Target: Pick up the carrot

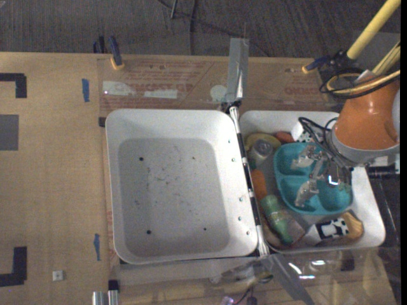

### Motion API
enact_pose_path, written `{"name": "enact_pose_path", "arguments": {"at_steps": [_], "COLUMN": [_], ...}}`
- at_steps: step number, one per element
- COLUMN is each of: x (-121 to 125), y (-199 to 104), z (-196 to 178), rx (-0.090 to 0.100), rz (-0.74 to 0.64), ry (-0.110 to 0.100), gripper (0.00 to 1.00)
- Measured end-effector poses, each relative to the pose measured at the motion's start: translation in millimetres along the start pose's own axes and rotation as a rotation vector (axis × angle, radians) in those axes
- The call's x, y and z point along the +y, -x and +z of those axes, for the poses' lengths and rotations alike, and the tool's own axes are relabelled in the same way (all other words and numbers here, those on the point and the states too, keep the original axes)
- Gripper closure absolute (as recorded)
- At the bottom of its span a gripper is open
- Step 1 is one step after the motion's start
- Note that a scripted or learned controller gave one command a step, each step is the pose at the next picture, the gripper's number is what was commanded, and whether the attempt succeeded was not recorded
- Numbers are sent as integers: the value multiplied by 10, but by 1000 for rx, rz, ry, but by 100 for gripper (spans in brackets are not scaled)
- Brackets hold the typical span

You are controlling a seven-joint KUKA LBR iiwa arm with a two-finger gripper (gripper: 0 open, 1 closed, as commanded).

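Note:
The carrot (258, 183) is a short orange piece lying along the left wall of the right bin (375, 224), between a grey can (261, 150) and a green item (275, 210). My gripper (309, 175) hangs over a teal divided plate (331, 199) in the middle of that bin, to the right of the carrot and apart from it. Its two metal fingers (305, 159) are spread open with nothing between them. The orange-banded wrist (365, 122) reaches in from the upper right.
The left bin (117, 170) holds only specks. Crowded around the plate in the right bin are a yellow item (262, 138), a small red piece (284, 135), a black-and-white toy (331, 229) and a tan item (353, 223). A metal divider (236, 75) stands between the bins.

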State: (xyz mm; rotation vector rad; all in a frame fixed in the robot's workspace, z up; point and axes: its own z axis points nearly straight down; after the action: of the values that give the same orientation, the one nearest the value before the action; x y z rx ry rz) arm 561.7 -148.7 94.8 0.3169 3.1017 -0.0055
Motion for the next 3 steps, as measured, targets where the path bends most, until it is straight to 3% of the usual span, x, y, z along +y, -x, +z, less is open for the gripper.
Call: {"name": "enact_pose_path", "arguments": {"at_steps": [1,2,3], "x": [103,151,428], "y": [452,-358,-126], "z": [2,-32,-12], "rx": [27,-16,-5], "rz": [415,495,764], "ry": [-2,-2,-3], "gripper": [0,0,0]}}
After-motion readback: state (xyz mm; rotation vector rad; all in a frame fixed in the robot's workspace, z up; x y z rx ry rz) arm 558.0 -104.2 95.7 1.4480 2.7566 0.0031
